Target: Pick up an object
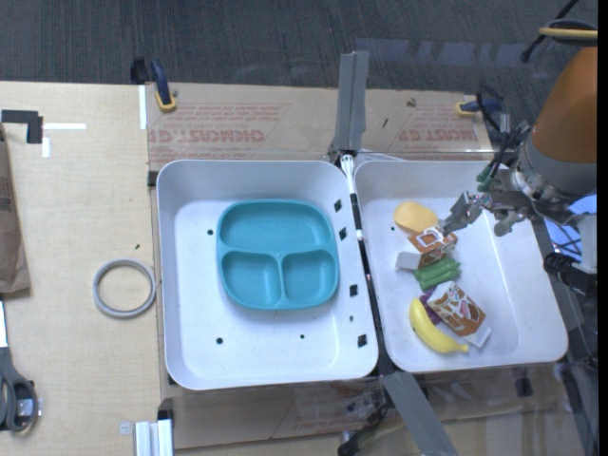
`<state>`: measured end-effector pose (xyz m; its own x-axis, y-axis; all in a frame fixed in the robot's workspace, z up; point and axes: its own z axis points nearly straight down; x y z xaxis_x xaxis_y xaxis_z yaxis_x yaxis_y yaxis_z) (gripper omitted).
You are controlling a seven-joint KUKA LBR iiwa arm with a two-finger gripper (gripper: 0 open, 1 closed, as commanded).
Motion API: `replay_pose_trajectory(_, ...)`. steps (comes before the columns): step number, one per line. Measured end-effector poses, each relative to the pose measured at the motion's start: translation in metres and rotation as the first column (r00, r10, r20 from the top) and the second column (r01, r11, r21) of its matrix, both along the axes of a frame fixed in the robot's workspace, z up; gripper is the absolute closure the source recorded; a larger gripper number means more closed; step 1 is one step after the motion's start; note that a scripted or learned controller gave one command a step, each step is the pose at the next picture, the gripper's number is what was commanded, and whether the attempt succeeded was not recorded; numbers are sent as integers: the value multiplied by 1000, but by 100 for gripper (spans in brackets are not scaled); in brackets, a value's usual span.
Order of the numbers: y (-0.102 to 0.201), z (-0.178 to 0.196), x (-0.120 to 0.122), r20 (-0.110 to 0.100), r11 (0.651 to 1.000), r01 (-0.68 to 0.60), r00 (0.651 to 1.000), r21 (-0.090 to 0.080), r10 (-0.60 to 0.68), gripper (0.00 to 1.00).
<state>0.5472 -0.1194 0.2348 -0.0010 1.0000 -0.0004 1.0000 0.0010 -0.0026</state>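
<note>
One small carton (pixel 435 244) just below the fingers (pixel 460 212).

Dark grey carpet (pixel 237 17) beyond light wood bench (pixel 76 217).

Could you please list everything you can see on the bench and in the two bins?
white bins: 2, white, side by side on the bench
divided plate: 1, teal, in the left bin
banana: 1, yellow, near edge of the right bin
snack packet: 1, red and white, against the banana
green item: 1, green, middle of the right bin
small carton: 1, orange and white, just above the green item
round yellow item: 1, yellow, behind the carton
tape ring: 1, grey, on the bench left of the bins
scissors: 1, dark handles, bench's lower left
clamps: 2, yellow and blue, at the back edge
arm: 1, grey with orange band, from the right
gripper: 1, grey, over the right bin by the carton
</note>
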Motion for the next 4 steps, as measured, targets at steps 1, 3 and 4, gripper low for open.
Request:
replay_pose_trajectory(1, 19, -144, -70, -1, 995, 98, 995, 1, -98, 0)
replay_pose_trajectory(3, -55, -143, 62, 2, 1000, 22, 1000, -1, -22, 0)
replay_pose_trajectory(4, 1, -143, 27, 2, 978, -208, 978, 0, 208, 0)
